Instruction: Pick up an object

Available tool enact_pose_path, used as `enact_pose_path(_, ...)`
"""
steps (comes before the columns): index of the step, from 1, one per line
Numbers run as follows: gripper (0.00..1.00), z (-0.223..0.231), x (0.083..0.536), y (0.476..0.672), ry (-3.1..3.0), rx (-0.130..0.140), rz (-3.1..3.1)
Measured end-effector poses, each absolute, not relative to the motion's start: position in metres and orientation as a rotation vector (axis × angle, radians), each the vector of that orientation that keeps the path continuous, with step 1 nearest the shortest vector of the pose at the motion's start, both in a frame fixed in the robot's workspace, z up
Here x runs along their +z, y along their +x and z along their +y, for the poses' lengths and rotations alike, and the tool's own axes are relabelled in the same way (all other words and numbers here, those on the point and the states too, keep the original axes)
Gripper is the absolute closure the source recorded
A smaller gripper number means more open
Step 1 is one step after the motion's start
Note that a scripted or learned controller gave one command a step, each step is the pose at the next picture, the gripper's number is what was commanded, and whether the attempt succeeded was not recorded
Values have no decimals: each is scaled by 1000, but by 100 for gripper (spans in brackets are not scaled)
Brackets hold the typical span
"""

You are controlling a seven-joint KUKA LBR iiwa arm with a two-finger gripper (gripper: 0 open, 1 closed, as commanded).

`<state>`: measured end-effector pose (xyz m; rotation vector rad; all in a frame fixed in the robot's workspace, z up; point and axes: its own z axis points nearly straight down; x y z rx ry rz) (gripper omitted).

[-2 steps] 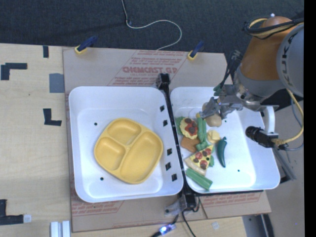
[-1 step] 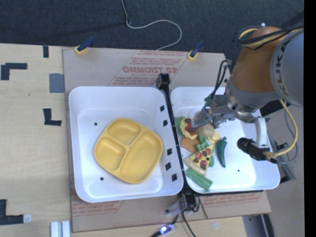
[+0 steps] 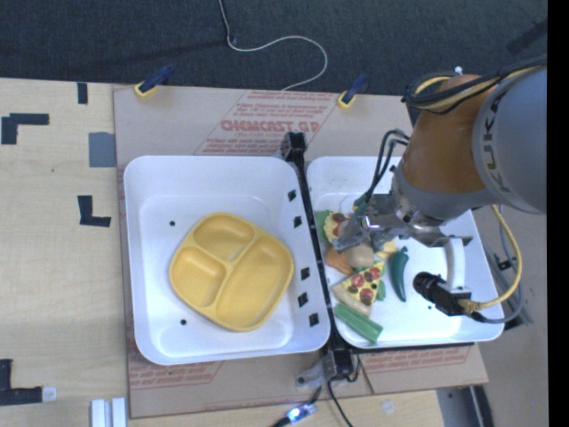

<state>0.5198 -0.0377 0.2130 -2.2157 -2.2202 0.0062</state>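
Over the right bin (image 3: 462, 327) we see the arm (image 3: 453, 158) reaching in from the right, w/ the gripper (image 3: 363, 229) hanging low above a clutter of toy food near the bin's left wall. Can't tell how the gripper is set; it's seen from above and the wrist body covers most of it, so we won't guess. Nothing visibly held.

Objs in that bin, all bunched close: a pizza slice (image 3: 360, 287) w/ red dots, a green pepper (image 3: 397, 271) just beside it on the right, a flat green piece (image 3: 358, 325) near the front wall, a tan lumpy item (image 3: 345, 258) right under the gripper, and a small yellow-red bit (image 3: 333, 227) behind it. The left bin (image 3: 147, 194) holds a yellow divided plate (image 3: 232, 270), well apart from the arm.

Our read: the tan item is the likeliest target, being nearest the gripper. These look like light plastic toys, stiff, smooth, prob. a bit slippery, not fragile. We'd grip the tan item across its narrower width, near the middle, so it doesn't squirt out. Risk: neighbours touch it, so a descent may nudge the pizza slice or catch two things. The pepper, more exposed on its right side, would be an easier alt., taken across its mid-body.
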Motion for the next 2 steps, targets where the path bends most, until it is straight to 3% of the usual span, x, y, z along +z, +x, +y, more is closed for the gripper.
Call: enact_pose_path(2, 100, -36, 234, 518, -2219, 1, -2222)
